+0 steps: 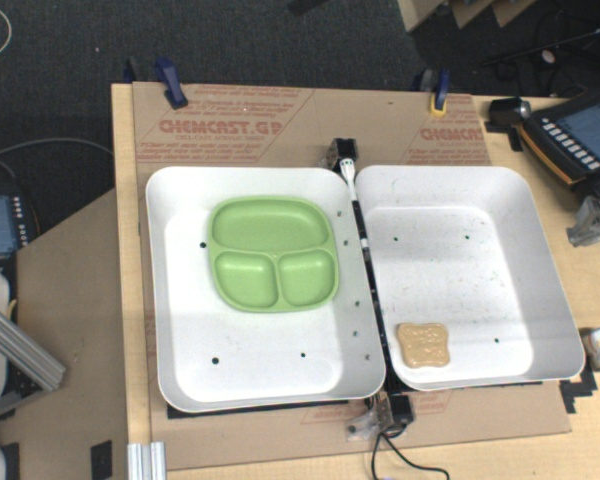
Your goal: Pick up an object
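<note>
In left bin (pixel 180 368), green tray (pixel 274 254), long axis left-right

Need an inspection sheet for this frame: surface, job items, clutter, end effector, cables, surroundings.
Surface: brown cardboard-covered bench bearing two shallow white bins, left bin and right bin, side by side and touching along the middle.
Job's things: light green three-compartment plastic plate, flat in the left bin's upper half; tan square waffle-like toy, in the right bin's near left corner.
Clutter: blue clamps at the bench's far edge.
End effector: nothing seen.
Cables: black cable trailing off the near edge; thin cable on the floor at left.
Surroundings: dark carpet; black handheld controller at right.
</note>
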Action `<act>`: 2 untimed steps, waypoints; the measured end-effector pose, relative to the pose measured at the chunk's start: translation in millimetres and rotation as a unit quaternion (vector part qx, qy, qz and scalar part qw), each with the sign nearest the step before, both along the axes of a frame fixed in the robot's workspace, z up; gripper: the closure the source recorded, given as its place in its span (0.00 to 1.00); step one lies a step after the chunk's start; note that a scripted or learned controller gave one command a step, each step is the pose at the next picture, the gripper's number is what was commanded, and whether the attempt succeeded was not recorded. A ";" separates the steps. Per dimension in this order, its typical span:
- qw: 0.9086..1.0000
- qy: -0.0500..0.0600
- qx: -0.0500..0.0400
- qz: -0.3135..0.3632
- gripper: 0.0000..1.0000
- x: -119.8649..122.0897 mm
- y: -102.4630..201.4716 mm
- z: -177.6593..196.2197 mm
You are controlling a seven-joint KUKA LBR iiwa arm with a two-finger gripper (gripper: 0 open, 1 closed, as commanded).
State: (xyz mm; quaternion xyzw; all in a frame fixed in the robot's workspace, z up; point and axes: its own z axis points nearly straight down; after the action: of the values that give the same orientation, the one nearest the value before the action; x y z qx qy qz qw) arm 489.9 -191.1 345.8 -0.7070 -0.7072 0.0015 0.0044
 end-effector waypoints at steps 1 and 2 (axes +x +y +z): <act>1.000 0.000 0.000 0.001 1.00 -11.7 34.7 -59.6; 1.000 -0.008 -0.005 -0.001 1.00 65.7 -36.3 -40.4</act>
State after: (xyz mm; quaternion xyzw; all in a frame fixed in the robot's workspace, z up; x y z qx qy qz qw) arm 555.7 -227.5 305.4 -0.7077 -0.7065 -0.0007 -0.0051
